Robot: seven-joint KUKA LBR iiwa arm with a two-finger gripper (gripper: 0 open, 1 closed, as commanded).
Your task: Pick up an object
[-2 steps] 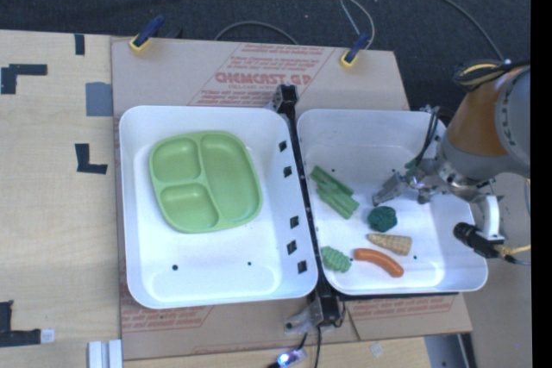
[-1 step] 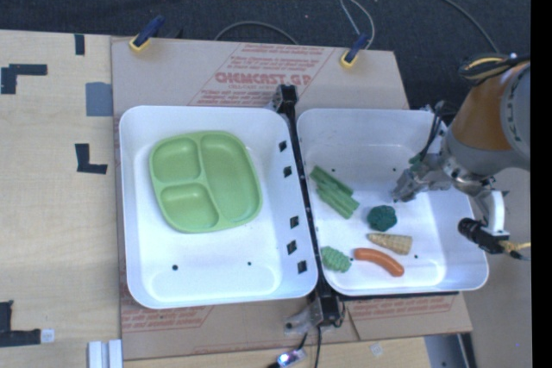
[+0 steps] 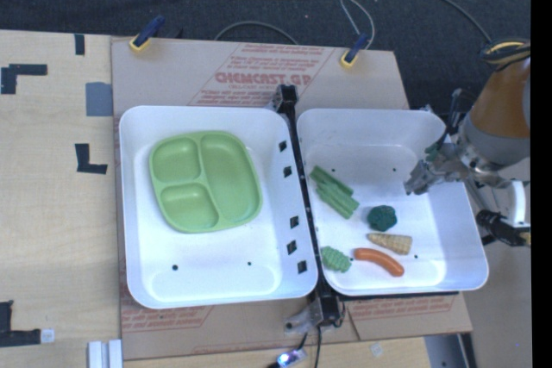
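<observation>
Claw over the right bin's far-right side, toys lying to its left and nearer the camera.

From the overhead camera we see the claw [image 3: 420, 183] low above the right bin [image 3: 362, 127], but we cannot tell how wide it stands. Nearest, down and left of it, sits the dark green broccoli [image 3: 383, 216]; just below that lie the corn cob [image 3: 390, 242] and orange sausage [image 3: 379, 261]. Further left are the green celery [image 3: 334, 190] and a small green piece [image 3: 335, 258]. Well beyond, the left bin [image 3: 138, 185] holds a green divided plate [image 3: 205, 181].
</observation>
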